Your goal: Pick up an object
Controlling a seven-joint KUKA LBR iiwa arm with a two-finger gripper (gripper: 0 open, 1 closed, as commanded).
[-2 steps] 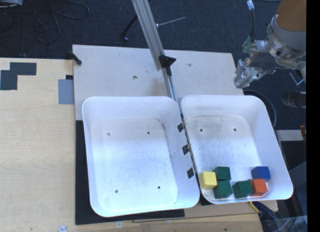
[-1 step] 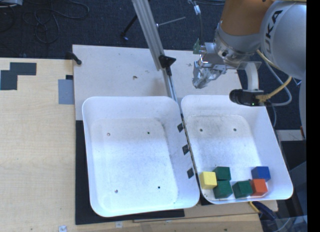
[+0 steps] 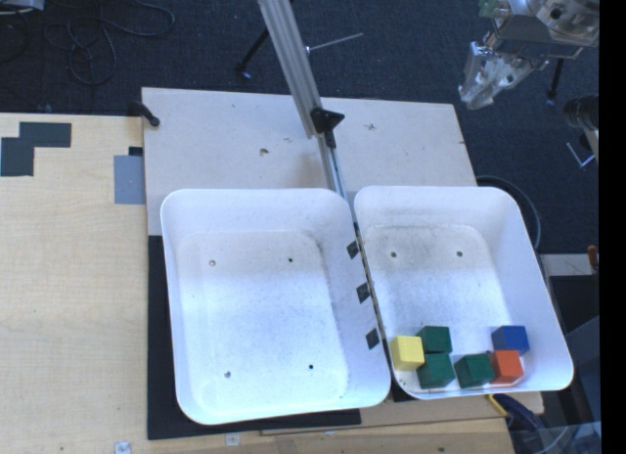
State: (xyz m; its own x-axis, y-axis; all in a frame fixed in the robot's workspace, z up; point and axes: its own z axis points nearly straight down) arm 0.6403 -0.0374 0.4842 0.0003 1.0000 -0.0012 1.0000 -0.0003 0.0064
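Because the blocks sit packed against the near wall of the right bin [image 3: 528, 247], a descent onto any one of them risks a finger landing on a neighbour or on the bin's rim, and the grasp could slip or close on nothing. The gripper [image 3: 486, 78] hangs high beyond the table's [image 3: 245, 139] far right corner, well apart from the cluster; whether its jaws are apart or together cannot be told at this size.

Counted: six blocks, namely one yellow block [image 3: 407, 351], three green blocks [image 3: 435, 339], one blue block [image 3: 511, 339] and one orange block [image 3: 507, 365], the orange touching the blue. Two bins stand side by side; the left bin [image 3: 196, 217] holds no blocks.
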